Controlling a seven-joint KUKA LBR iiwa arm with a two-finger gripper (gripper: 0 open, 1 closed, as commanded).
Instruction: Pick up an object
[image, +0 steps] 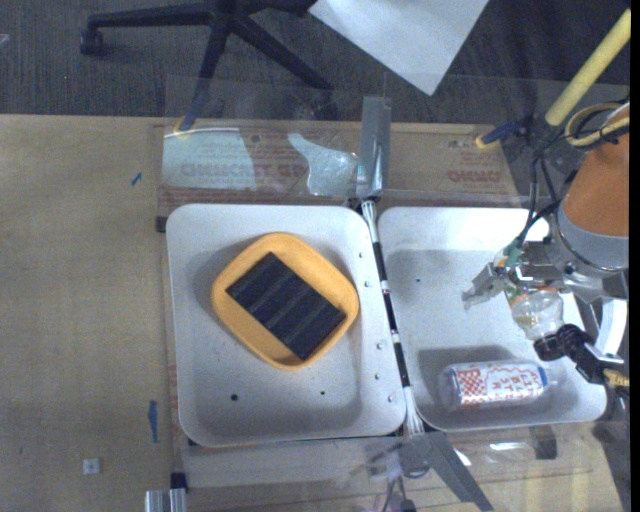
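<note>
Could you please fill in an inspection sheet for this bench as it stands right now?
Surface: wooden bench bearing a left bin and a right bin, side by side and touching.
Job's things: yellow tray with a dark ribbed insert lies in the left bin; a red-and-white patterned bottle lies on its side near the right bin's front edge.
Clutter: crumpled clear plastic behind the bins.
Grippers: gripper hangs over the right bin's right side, above the bottle; nothing seen held.
Cables: black, blue and yellow cables beside the arm.
Surroundings: office chair base and a white sheet on the dark floor.
</note>
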